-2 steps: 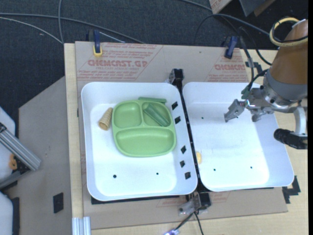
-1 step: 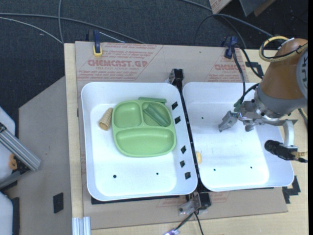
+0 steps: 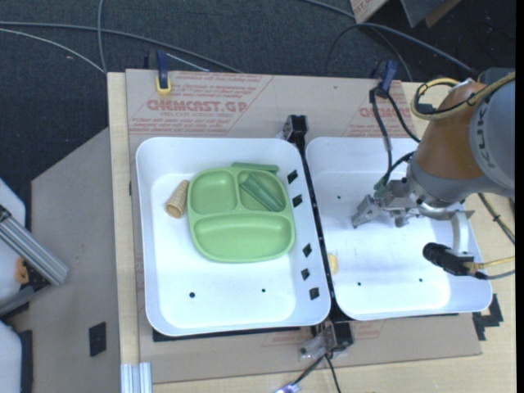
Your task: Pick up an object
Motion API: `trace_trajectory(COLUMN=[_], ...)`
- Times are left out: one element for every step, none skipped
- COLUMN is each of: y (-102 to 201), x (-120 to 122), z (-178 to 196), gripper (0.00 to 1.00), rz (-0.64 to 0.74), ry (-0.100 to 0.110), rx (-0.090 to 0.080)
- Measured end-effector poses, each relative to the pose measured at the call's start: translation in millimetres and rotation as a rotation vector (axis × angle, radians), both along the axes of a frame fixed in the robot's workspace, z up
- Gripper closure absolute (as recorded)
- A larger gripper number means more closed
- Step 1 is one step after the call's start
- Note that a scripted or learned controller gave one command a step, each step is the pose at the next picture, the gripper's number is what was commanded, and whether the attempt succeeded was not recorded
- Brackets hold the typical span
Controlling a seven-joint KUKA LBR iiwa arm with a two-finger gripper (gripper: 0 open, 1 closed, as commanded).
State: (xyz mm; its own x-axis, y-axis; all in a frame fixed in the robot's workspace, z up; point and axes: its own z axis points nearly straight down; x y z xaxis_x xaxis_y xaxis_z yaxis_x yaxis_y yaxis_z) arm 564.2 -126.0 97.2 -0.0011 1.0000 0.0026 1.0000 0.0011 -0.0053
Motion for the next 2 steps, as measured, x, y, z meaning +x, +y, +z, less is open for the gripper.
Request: trace_trajectory(y=[-1,-3], x=[1,0], z=[14,78], gripper=[1.00,1.00], rz=[-0.002,-0.001], ry=[-0.005,-0.012], rx=[-0.001,-0.004])
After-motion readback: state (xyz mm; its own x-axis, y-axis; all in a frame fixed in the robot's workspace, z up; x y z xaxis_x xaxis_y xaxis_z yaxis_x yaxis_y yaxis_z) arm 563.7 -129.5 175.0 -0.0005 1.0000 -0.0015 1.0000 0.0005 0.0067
